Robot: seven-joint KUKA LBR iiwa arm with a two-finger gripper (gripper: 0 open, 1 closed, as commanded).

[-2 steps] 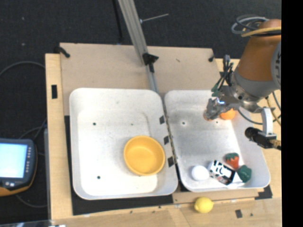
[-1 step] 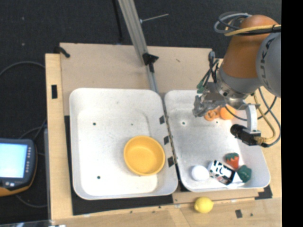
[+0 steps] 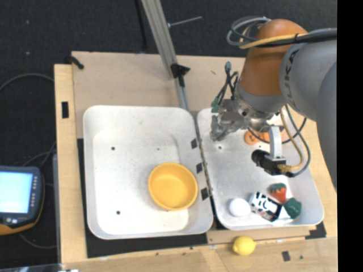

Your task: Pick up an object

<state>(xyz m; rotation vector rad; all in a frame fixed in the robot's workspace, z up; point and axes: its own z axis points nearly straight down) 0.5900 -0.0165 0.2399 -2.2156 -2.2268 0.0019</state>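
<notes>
The gripper hung over the right bin at its eleven o'clock corner; I could not tell how its jaws stood, and nothing showed between them. A white ball and toys lay at five o'clock, well apart.

A pale brown table stands on dark carpeted floor, a slanted metal rail crossing above and a small lit screen at left.

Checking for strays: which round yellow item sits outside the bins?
The small yellow ball, on the bench's front edge below the right bin. The yellow bowl lies inside the left bin.
</notes>
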